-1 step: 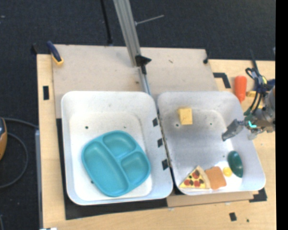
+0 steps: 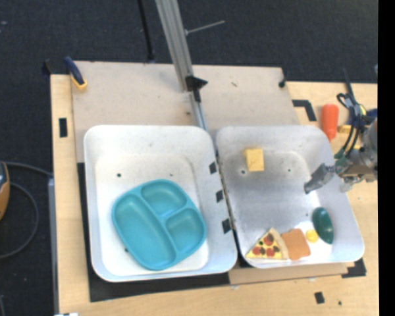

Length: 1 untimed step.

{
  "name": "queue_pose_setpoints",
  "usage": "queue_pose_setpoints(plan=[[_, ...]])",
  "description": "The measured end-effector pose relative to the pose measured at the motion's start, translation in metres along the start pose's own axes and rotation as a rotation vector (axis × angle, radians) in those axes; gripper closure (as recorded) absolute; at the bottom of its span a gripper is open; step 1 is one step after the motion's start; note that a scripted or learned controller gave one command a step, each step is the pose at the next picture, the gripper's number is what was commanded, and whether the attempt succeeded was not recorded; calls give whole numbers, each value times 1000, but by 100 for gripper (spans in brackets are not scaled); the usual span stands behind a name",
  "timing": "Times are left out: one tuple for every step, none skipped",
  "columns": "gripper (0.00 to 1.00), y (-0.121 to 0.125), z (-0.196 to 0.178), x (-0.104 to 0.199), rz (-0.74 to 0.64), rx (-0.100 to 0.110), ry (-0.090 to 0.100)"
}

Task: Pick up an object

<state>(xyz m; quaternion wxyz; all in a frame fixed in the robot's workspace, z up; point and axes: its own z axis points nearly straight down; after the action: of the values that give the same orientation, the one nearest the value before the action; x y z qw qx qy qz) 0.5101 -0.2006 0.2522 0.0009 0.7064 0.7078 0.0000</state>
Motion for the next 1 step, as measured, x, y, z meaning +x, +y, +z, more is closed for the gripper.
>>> queue_pose_setpoints(plan=[[0,-3,44,-6,2,4,0]])
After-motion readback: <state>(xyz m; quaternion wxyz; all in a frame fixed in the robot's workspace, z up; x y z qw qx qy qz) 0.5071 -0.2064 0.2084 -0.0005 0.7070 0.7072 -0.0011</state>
